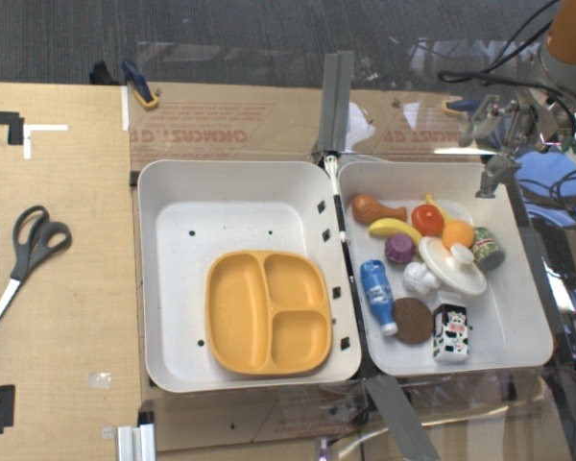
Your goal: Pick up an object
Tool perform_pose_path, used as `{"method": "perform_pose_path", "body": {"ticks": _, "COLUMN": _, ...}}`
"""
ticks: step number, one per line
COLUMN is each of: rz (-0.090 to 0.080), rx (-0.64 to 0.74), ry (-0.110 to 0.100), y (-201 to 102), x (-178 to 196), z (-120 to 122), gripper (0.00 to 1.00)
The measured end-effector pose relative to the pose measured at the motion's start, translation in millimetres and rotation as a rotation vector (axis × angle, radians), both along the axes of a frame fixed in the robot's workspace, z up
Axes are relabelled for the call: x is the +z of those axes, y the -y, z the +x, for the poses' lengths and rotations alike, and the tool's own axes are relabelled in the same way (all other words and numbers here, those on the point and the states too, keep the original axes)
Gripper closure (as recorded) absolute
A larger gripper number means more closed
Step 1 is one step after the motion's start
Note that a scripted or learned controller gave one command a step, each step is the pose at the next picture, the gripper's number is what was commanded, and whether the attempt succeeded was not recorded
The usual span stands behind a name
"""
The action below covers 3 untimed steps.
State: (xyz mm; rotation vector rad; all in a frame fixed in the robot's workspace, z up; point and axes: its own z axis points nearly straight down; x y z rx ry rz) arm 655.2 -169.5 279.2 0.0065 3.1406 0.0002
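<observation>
Objects to pick: a cluster of toy foods lies in the right bin (518, 349), none of them lifted
Back row: a brown drumstick (376, 207) lies nearest the divider, a yellow banana (394, 228) just in front of it, then a red tomato (426, 219) and an orange (457, 233) touching each other
Far right of cluster: a green can (488, 248) on its side, just beside the orange
Middle: a purple round piece (399, 249) beside the banana; a white lidded dish (451, 264) tilted over a white lumpy item (420, 279)
Front row: a blue bottle (377, 296) lying lengthwise, cap toward the camera; a brown cookie (413, 321) touching it; a black-and-white milk carton (450, 333) upright just beside the cookie
Gripper: gripper (488, 182) hangs over the far right corner of the right bin, above the rim, well apart from the food; one thin finger shows against the bin wall, and I cannot tell whether the claw is apart or together; nothing is seen in it
Arm: orange band (568, 27) at the top right corner, cables around it
Left bin: left bin (173, 257) holds a yellow divided plate (268, 311) with three compartments, lying flat toward the front
Bench: scissors (27, 253) lie on the bench at the left, well apart from both bins; a blue-and-yellow clip (139, 84) sits beyond the left bin
</observation>
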Motion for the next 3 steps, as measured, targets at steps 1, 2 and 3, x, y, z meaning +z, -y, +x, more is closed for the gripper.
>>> {"method": "perform_pose_path", "body": {"ticks": 1, "rz": 0.0, "rx": -0.289, "ry": 0.0, "y": -2, "x": -140, "z": -15, "gripper": 0.0}}
{"method": "perform_pose_path", "body": {"ticks": 2, "rz": 0.002, "rx": -0.387, "ry": 0.016, "y": 5, "x": -181, "z": -67, "gripper": 0.0}}
{"method": "perform_pose_path", "body": {"ticks": 3, "rz": -0.003, "rx": -0.528, "ry": -0.015, "y": 7, "x": -189, "z": -16, "gripper": 0.0}}
